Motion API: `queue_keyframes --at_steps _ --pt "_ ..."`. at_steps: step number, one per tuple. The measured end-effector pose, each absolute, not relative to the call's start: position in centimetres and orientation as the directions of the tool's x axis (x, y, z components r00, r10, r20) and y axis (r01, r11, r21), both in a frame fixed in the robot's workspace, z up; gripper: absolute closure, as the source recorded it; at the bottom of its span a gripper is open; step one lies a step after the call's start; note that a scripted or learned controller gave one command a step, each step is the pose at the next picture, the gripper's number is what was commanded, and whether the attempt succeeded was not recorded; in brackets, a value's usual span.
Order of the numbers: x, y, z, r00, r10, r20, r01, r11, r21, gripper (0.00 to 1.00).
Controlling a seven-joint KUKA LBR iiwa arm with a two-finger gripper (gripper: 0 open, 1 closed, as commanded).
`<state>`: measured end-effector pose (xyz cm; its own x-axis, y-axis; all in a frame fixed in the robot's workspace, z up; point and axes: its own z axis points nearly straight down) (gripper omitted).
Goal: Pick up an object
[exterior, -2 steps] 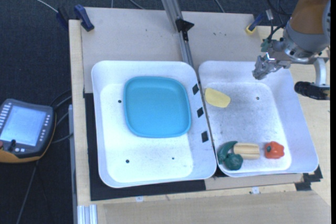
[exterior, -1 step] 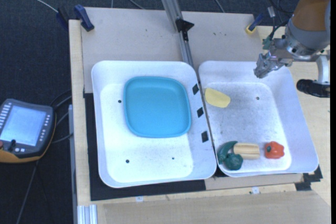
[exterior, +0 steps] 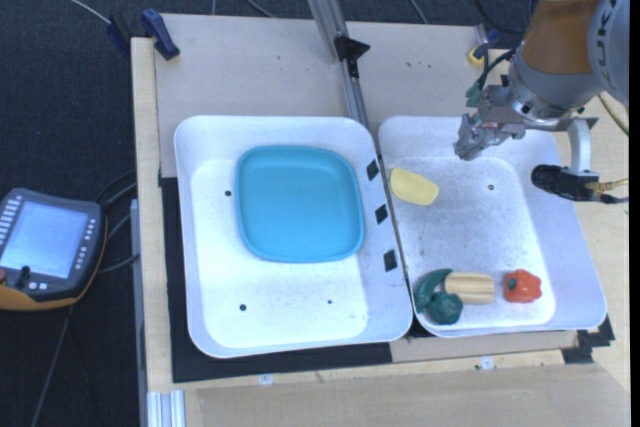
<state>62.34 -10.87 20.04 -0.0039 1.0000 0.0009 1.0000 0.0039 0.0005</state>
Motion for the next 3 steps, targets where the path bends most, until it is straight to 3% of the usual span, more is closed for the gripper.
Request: queue_keyframes --at_steps 3 --pt "58.4 5.1 20.9 -0.005 1.0 0.002 1.0 0.005 0.0 1.0"
